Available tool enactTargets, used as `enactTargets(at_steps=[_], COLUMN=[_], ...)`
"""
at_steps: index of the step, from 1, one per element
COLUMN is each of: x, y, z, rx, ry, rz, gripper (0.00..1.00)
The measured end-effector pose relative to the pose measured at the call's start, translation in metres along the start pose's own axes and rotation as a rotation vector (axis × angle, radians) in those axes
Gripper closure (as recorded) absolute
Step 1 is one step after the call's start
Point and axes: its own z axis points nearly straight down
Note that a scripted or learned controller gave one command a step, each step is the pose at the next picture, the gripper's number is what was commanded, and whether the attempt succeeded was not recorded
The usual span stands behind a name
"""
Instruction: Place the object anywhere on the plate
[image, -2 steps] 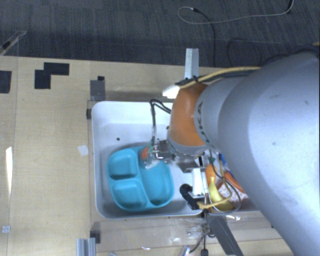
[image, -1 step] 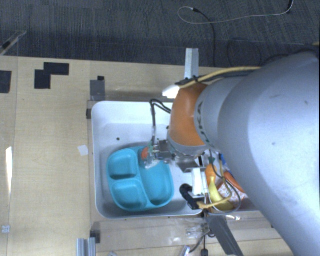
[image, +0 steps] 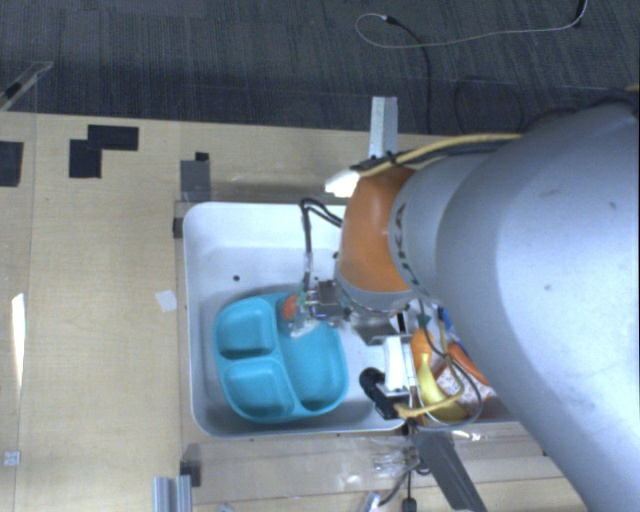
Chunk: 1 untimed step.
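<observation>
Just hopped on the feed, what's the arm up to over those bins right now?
The grey arm reaches in from the right and hangs low over the left white bin. Its gripper sits at the upper edge of the blue divided plate, with something small and orange right at its tip. Whether it grips that object can't be told from here. The other bin holds yellow and orange items, mostly behind the arm.

I find no readable text, label, brand, number or sign here. The tabletop (image: 90, 300) carries plain black square marks (image: 100, 148) without lettering, and a small pale tag (image: 165, 299) too blurred to read.
</observation>
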Motion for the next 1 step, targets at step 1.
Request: enactTargets(at_steps=[1], x=[-0.0293], y=[0.0415], z=[-0.0771], rx=[-0.006], ry=[-0.002], rz=[0.011], gripper=[0.0])
